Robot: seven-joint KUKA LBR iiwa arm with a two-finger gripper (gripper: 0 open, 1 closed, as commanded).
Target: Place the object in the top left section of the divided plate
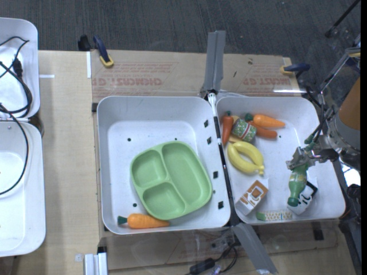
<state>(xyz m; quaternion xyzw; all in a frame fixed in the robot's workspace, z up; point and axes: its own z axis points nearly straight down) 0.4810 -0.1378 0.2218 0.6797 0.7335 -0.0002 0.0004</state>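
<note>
A green divided plate (170, 180) lies in the left bin (114, 148), with nothing in its three sections. In the right bin (282, 148) my gripper (299, 160) hangs low near the right wall. It is directly above the top of a green bottle (296, 189), which lies beside a white and black item (307, 199). The gripper's metal parts overlap the bottle's neck, and whether anything is gripped is unclear.
The right bin also holds two yellow bananas (246, 156), orange carrots (267, 121), a red and green fruit (243, 130), an orange-and-white carton (252, 196) and a pale strip (274, 215). An orange carrot (143, 221) lies at the left bin's front edge, below the plate.
</note>
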